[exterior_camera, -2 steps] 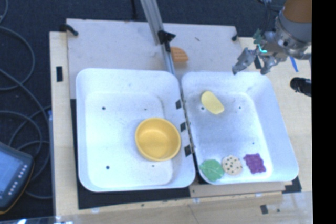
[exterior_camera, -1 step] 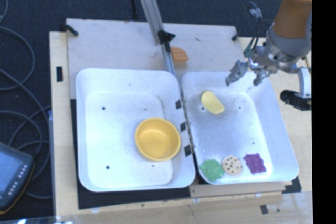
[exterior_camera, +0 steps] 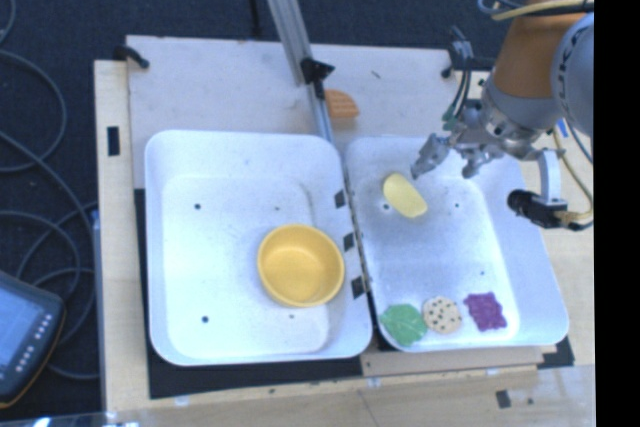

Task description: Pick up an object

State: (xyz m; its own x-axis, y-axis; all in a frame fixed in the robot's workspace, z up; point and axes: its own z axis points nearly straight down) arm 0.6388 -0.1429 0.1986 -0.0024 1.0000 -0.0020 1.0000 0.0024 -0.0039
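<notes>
Yellow lump [exterior_camera: 404, 196] was seen lying in the right bin [exterior_camera: 520, 245], near its back wall. Just above and right of it the gripper [exterior_camera: 450, 160] was held with fingers spread apart, nothing between them.

Fixed overhead cam, slanted, both bins [exterior_camera: 160, 215]

Glossy yellow plastic bowl [exterior_camera: 300, 264]; smooth white plastic bins [exterior_camera: 180, 215].
</notes>
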